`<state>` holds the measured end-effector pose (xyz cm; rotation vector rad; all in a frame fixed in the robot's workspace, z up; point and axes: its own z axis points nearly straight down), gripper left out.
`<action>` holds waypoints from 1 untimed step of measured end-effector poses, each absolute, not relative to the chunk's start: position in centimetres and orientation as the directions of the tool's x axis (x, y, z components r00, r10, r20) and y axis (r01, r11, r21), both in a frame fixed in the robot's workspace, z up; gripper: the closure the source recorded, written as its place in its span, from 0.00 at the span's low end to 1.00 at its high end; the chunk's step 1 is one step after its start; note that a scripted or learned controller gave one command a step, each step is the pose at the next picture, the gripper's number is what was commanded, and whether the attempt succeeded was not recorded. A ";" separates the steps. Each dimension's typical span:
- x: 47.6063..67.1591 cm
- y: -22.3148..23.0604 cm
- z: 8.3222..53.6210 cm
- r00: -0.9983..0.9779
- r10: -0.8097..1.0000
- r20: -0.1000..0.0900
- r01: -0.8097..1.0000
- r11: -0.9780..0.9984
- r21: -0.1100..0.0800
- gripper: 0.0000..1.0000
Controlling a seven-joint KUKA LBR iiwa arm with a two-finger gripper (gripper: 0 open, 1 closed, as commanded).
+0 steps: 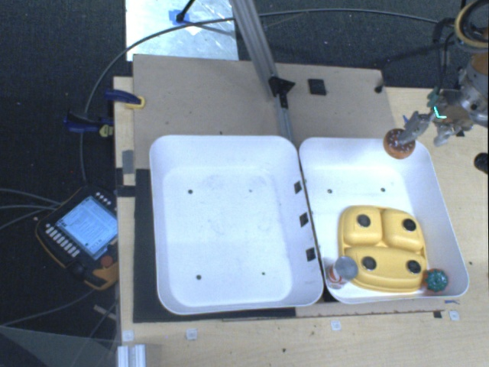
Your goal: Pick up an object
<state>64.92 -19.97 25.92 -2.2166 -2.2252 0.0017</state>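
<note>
At the upper right of the camera view, the tool (pixel 429 126) hung above the far right corner of the right bin (pixel 439 186); its two fingers stood spread apart, with nothing seen between them; one finger (pixel 413 125) reached down toward a small round brown object (pixel 398 144) that sat at the bin's far rim, and whether the finger touched it could not be told; the other finger pointed off past the bin's right edge, over the bench (pixel 348 102).

Inside the right bin, a yellow moulded block (pixel 382 248) with four rounded lobes, each bearing a dark spot, lay toward the near right; just beside its near left corner stood a small grey-topped object (pixel 341 270) with a red and white base, close against the bin's left wall; at the block's near right corner a little teal ball (pixel 436 281) rested in the corner of the bin; these three were well apart from the brown object at the far rim.

The left bin (pixel 176 281) lay side by side with the right one, their inner rims touching, with dark clips along the join.

Beyond the bins a grey pole (pixel 256 37) slanted down to a black clamp at the bench's far edge; on the dark floor to the left lay a handheld control pendant (pixel 80 232) with a lit screen, and cables curved around it.
</note>
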 end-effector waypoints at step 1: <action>65.0 -20.0 26.1 -0.005 1.000 -0.001 1.000 0.005 0.002 0.00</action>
